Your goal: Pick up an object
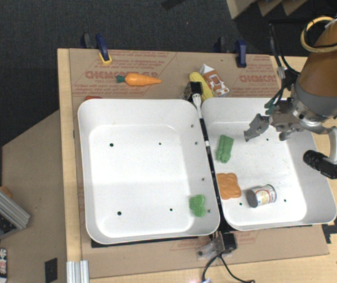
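White moulded plastic forms the two shallow bins, which are sitting side by side on a cardboard-covered bench (68, 158). The left bin (138, 122) is holding one small green lump (198, 205) near its lower right corner. The right bin (298, 181) is carrying three candidates.

The grey arm (324, 69), with its orange band, is reaching in from the right. Its gripper (268, 130) is hanging over the upper middle of the right bin with the two fingers spread apart and nothing between them.

The nearest candidate is the green pickle-shaped piece (225, 148), soft-looking and knobbly. It is lying just left of and slightly below the gripper, near the bin's left wall, with its long axis running roughly top to bottom in the view. The gripper's opening probably needs to be lined up across that axis.

Further down, the orange wafer-like slab (228, 186) is lying flat, and the small metal can (261, 196) is lying on its side just beside it.

Behind the bins, a toy carrot (138, 80) and a yellow banana (199, 82) are resting on the cardboard.
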`<state>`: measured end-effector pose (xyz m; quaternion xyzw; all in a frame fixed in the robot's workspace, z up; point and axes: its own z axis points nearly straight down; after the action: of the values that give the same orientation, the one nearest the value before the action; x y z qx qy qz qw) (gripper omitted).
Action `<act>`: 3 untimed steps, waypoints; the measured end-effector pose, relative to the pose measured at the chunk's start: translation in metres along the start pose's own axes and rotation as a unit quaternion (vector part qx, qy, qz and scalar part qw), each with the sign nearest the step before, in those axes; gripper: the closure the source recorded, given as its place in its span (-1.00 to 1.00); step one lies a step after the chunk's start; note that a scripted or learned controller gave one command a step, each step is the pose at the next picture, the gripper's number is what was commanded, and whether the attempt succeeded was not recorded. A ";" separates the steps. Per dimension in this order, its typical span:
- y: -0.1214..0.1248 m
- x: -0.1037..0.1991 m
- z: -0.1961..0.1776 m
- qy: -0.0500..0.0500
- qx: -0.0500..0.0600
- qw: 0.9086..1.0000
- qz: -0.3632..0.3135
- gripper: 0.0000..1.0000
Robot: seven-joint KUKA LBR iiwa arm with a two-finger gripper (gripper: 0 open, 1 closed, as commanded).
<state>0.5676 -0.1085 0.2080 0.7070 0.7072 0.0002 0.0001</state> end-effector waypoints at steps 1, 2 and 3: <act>0.001 0.000 -0.011 0.000 -0.002 1.000 0.000 1.00; 0.017 0.077 -0.123 0.001 -0.008 1.000 -0.005 1.00; -0.017 0.076 -0.161 0.000 -0.003 1.000 -0.001 1.00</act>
<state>0.5501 -0.0322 0.3690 0.7066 0.7076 0.0024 0.0027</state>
